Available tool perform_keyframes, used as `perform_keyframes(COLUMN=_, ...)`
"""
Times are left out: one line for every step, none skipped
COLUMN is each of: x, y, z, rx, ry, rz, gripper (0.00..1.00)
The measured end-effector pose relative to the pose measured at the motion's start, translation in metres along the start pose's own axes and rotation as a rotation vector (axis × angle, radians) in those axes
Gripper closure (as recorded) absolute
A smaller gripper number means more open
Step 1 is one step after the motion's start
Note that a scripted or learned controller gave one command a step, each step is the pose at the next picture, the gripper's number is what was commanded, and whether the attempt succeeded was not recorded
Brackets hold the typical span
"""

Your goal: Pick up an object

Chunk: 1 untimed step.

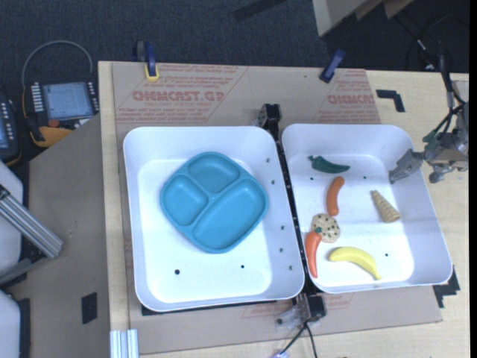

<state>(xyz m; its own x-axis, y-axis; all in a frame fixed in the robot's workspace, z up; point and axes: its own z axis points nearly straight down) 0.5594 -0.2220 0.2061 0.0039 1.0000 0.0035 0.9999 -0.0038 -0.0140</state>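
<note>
Brown worktop [223, 88]; in the right bin [425, 230], a yellow banana [355, 260] lies lengthwise left-to-right, curved. End effector [408, 167]: grip state unclear.

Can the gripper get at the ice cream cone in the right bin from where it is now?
Probably yes: the gripper sits at the right bin's far right edge, and the cone lies apart from other items.

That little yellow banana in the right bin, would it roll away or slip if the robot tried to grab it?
The banana looks like a smooth, glossy toy, so it is probably light and stiff, and perhaps a little slippery. Its curved shape lies flat on the right bin floor, so it seems more apt to spin or slide than to roll. It lies apart from the carrot, leaving room around it.
</note>
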Motion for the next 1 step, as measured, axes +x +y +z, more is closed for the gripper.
perform_keyframes(x=0.0007, y=0.0032, z=-0.008, rx=-0.014, ry=-0.004, rz=-0.004, gripper=0.0)
